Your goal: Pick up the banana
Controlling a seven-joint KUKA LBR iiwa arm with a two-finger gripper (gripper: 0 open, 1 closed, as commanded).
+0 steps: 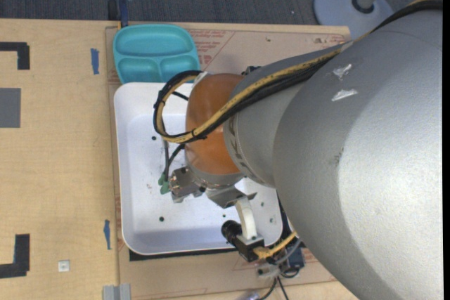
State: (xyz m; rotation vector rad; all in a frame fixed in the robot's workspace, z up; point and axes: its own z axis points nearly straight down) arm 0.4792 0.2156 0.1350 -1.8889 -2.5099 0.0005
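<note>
Where the banana lay could not be told: the bare floor of the white bin (137,151) carried only a few dark specks, and the rest of it sat under the arm (351,151), so the fruit was probably beneath the wrist, if it was there at all. The gripper (174,187) hung low over the middle of that bin, below the orange band (211,123), and whether it was spread or closed could not be told. A teal divided tray (155,49) lay on the surface (56,151), touching the bin's far edge. By this showing the arm was down at the grasp; no lift could be confirmed, so the pick counted as not yet done.
</note>
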